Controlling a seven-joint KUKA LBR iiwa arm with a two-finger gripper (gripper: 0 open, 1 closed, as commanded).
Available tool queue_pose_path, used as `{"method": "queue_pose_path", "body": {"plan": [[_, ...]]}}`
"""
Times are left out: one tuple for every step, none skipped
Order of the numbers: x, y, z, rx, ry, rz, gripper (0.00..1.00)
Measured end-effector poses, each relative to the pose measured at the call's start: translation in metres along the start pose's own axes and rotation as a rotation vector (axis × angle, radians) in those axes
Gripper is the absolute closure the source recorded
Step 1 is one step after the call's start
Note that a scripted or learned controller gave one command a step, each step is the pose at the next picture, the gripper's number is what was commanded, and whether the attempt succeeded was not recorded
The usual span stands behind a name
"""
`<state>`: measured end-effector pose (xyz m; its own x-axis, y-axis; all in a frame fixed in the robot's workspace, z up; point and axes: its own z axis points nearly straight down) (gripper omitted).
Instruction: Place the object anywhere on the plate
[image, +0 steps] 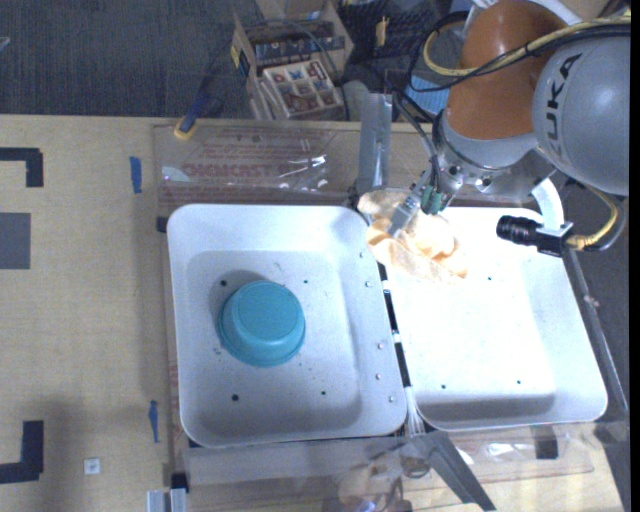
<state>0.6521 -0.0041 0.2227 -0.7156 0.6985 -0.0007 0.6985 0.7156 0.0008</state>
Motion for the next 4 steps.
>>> {"method": "queue_pose_path", "body": {"plan": [[0.038,0.028,-0.012,-0.002,-0.001,-0.398,1.0],[0.072,0.05,-0.006,-0.003,-0.001,-0.77,1.0],[0.11,0.086,-0.004,-0.005,-0.004,-0.777,1.0],[0.11,0.086,-0.005,-0.006,-0.005,-0.776,0.0]]}}
